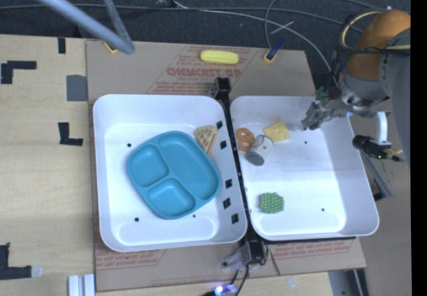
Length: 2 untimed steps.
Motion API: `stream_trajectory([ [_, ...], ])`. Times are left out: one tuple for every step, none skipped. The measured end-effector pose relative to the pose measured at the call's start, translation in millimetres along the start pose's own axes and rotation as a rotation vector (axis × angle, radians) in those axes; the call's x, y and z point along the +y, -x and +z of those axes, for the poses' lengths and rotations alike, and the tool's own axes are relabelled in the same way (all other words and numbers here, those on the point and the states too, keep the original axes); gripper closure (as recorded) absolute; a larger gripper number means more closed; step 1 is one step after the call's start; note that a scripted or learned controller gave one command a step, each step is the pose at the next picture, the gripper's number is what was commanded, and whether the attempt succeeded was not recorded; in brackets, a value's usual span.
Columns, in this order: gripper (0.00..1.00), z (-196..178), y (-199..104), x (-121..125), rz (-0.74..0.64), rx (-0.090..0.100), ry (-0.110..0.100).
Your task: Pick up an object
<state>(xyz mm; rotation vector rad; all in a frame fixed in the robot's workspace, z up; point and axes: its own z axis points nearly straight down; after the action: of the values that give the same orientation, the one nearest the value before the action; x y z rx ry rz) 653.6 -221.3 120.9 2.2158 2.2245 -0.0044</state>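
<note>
While the arm reaches in from the right, its end effector hangs over the upper right part of the right bin, near that bin's far rim. Its dark tips point down and to the left, but they are too small and blurred to read, so I cannot tell whether they are spread or closed; nothing can be seen between them.

Just left of the end effector, a little lower, lies a yellow block on the bin floor, apart from the tips. Further left sit a pretzel and a small grey cup on its side, close together by the divider. Well below the end effector and to its left rests a green ball near the bin's front.

Far to the left, across the divider, the left bin holds a blue tray with three compartments and a sandwich wedge touching the tray's upper right corner. Up and left of the end effector, outside the bins, a yellow banana lies on the table.
</note>
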Motion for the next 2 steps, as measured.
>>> stream_trajectory([
  [1.0,-60.7,0.0,-6.5,0.004,0.002,0.005],
  [1.0,-124.1,-1.5,-4.9,0.002,0.002,0.005],
])
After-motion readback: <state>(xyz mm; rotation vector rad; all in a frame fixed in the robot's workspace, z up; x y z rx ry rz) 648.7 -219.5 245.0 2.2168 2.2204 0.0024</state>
